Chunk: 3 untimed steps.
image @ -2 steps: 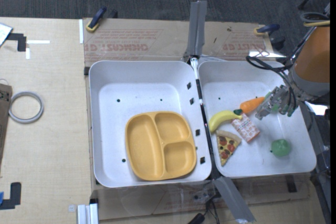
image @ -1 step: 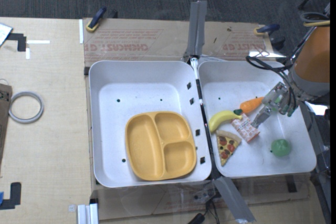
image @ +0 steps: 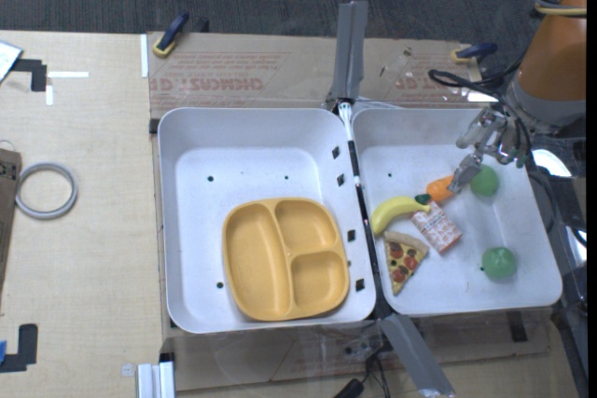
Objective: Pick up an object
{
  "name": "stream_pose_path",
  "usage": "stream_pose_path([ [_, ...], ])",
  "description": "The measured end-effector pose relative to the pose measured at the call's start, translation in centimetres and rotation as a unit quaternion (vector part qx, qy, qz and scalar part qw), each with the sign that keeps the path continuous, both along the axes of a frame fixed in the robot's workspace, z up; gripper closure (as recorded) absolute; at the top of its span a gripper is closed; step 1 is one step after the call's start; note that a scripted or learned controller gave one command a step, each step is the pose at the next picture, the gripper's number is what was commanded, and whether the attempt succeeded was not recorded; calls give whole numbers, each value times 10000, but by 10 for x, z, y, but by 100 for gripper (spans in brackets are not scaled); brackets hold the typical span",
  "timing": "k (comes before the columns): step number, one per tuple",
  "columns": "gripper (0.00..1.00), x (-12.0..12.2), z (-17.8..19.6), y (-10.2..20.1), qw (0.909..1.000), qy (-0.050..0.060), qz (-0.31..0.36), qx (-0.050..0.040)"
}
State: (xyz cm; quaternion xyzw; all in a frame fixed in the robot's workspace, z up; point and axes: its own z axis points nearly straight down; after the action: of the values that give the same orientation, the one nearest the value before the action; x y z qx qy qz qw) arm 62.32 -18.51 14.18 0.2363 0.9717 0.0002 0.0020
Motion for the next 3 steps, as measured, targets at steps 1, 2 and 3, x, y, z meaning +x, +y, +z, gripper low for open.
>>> stream_pose_path([
  [1,0,12,-45,42,9760,-19,2179,-15],
  [2,0,-56,29,6,9821,16,1886,3],
  [3,0,6,22,9,9506,-5,3105,-4],
])
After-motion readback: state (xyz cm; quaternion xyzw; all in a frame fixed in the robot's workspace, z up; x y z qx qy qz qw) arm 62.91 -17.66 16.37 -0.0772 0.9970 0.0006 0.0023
